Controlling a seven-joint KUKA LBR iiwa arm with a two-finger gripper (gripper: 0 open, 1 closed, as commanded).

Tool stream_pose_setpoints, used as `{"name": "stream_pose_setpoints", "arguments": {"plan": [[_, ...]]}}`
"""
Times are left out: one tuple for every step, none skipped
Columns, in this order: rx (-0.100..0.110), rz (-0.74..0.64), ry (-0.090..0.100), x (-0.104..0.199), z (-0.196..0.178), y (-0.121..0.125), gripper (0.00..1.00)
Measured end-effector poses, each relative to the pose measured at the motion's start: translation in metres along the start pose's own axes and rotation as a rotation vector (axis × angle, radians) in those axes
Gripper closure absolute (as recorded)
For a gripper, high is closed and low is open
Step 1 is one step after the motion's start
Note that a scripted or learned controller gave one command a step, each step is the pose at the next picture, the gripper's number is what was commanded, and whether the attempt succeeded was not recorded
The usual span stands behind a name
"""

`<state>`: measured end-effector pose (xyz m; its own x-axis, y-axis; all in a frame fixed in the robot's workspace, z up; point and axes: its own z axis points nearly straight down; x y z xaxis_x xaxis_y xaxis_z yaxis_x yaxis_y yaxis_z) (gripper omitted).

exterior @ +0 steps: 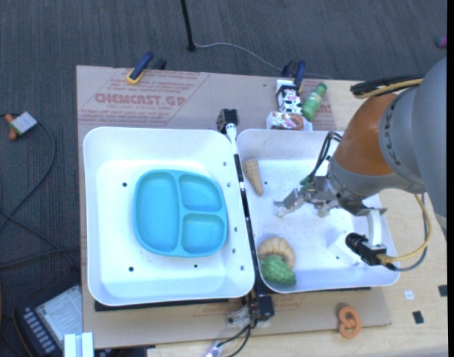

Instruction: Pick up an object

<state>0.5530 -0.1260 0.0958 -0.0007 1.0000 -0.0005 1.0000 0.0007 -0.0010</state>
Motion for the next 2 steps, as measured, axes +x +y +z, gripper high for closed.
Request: {"name": "stream_pose_setpoints", "arguments": {"plan": [[-0.003, -0.001, 0.000, 0.029, -0.033, 0.066, 0.00], [0.003, 0.001, 0.001, 0.028, -0.005, -0.006, 0.00]]}}
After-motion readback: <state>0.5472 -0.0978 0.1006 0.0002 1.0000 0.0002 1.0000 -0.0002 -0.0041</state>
